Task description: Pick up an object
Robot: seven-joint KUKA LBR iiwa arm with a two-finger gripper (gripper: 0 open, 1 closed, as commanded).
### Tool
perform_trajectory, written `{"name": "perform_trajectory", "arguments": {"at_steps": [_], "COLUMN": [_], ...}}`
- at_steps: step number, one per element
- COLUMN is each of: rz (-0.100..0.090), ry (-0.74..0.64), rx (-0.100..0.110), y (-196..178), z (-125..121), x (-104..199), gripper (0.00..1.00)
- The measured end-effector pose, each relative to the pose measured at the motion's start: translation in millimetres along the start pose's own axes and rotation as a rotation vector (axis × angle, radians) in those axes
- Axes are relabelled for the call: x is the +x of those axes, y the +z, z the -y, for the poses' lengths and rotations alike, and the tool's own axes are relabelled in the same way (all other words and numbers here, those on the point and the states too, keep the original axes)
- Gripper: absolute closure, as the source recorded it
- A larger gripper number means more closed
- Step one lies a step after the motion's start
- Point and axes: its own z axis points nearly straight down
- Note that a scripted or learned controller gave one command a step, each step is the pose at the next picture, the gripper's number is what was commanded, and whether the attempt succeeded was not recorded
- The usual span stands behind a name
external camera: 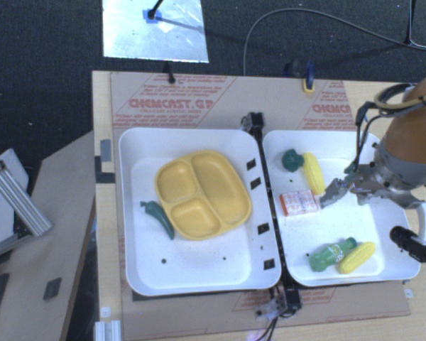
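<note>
Your nearest target is the small flat white-and-red packet [299,203], lying at the centre-left of the right white bin [341,275], just right of the black divider [265,190] between the bins. The gripper [332,192] hovers just to its right, tilted toward it; whether it is spread or closed cannot be told from this angle. Bring it squarely over the packet's short width before you descend, because the packet lies flat and thin and will probably slide if caught off-centre. Above it in the frame sit a yellow plastic corn cob [313,172] and a dark green toy vegetable [292,160]; keep clear of them. Lower right lie a green plastic bottle [330,255] touching a second yellow cob [357,257].
</note>
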Motion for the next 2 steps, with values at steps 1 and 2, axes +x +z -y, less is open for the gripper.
{"name": "perform_trajectory", "arguments": {"at_steps": [1,2], "rz": [0.002,0.001], "ry": [-0.002,0.001], "rx": [-0.01,-0.006], "y": [-4.7,40.6], "z": [-2.6,3.7], "x": [0.0,-4.3], "gripper": [0.0,0.0]}}
